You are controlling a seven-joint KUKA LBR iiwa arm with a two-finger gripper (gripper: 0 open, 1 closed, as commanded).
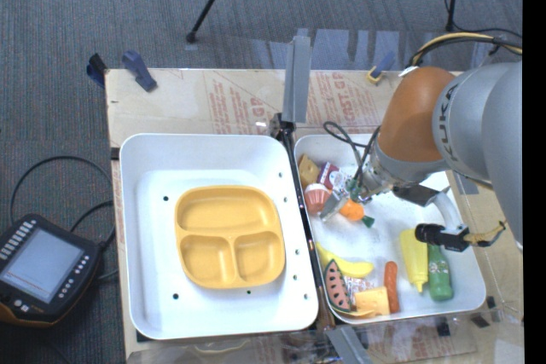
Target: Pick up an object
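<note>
Among the right bin's (471, 303) toy foods, an orange carrot (351, 210) lies just beside the gripper (348, 198) (whether open or closed, I cannot tell); a banana (343, 264) lies nearer the front, a yellow tray (229, 235) left.

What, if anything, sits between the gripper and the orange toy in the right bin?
Nothing visible does. The gripper is already down at the orange toy, with a red-and-white cup close on its left.
</note>
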